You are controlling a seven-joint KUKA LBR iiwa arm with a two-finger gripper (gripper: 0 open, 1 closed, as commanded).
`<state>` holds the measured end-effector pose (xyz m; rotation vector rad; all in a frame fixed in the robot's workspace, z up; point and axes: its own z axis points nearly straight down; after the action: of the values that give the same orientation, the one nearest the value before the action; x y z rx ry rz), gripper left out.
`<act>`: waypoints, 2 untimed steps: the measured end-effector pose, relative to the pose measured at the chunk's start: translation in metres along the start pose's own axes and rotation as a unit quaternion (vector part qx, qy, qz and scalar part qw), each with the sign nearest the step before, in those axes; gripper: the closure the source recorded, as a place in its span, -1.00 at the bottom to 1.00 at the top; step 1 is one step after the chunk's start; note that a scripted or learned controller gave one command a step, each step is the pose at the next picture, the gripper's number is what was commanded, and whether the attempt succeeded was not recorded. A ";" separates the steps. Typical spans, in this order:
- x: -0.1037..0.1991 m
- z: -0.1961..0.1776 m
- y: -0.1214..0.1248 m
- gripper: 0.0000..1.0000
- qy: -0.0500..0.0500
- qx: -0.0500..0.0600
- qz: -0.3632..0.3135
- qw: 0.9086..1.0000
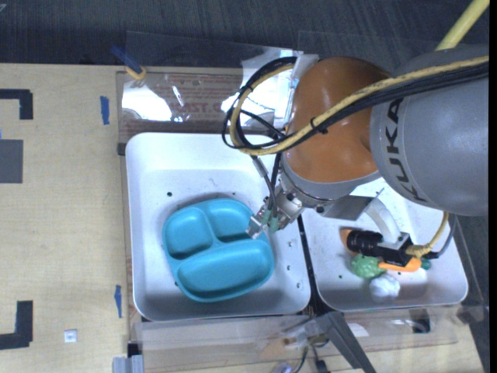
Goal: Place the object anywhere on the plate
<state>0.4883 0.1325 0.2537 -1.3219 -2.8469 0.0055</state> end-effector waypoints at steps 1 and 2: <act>0.048 0.127 0.027 1.00 0.002 0.002 -0.088 0.996; 0.017 0.146 0.081 1.00 0.000 -0.002 -0.126 0.992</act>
<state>0.5386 0.1978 0.1071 -0.9520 -2.9918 0.0002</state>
